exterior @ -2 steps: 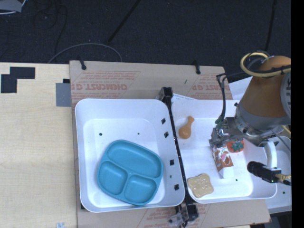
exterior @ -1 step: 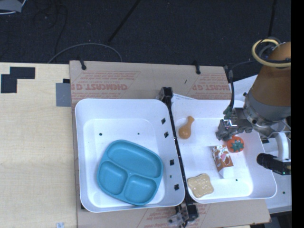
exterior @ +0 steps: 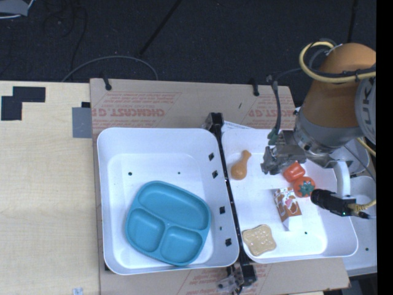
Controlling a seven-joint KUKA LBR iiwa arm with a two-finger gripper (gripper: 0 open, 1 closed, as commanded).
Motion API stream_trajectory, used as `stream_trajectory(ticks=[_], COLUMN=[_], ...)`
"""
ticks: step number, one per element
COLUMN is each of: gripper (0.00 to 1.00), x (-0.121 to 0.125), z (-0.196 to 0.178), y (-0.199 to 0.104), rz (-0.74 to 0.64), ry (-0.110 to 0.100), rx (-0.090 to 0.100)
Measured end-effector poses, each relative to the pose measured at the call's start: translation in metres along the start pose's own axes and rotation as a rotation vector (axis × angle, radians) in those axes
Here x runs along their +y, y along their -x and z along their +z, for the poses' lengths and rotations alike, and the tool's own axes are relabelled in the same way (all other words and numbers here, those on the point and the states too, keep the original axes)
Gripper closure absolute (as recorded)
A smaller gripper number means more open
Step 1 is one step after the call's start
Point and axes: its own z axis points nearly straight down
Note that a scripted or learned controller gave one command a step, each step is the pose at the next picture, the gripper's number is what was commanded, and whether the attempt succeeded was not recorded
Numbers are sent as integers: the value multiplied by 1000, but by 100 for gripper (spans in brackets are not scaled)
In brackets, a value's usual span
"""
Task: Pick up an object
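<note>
The right bin (exterior: 319,251) holds the candidates for picking. A red toy tomato (exterior: 297,177), with a green stalk end showing on its lower right side, lies near the bin's right wall, just beside the gripper (exterior: 272,162). A small printed packet (exterior: 287,204) lies just below the tomato, toward the middle of the bin floor. A tan slice of toy bread (exterior: 258,239) sits in the near corner by the divider, and a tan drumstick-shaped toy (exterior: 241,165) lies close to the divider in the bin's far half.

The gripper hangs over the far right part of this bin, between the drumstick and the tomato, under the grey and orange arm (exterior: 336,88). Whether the jaws stand open or closed cannot be told from this slant, and nothing is seen between them.

The left bin (exterior: 116,165) carries a blue divided plate (exterior: 167,222) resting on its floor toward the near wall.

Judged from this layout, the step in hand is the approach to a grasp, with the tomato as the nearest target. To do it well, the gripper should centre over the tomato's widest part, descend straight, and close across its round body. The packet lies near enough to be nudged, and a round toy may roll out of an off-centre pinch.
</note>
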Motion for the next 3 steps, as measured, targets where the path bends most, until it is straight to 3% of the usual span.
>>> stream_trajectory(ticks=[3], gripper=[100], x=[75], z=[16], y=[-133], rz=[0], ry=[0], rx=[-1])
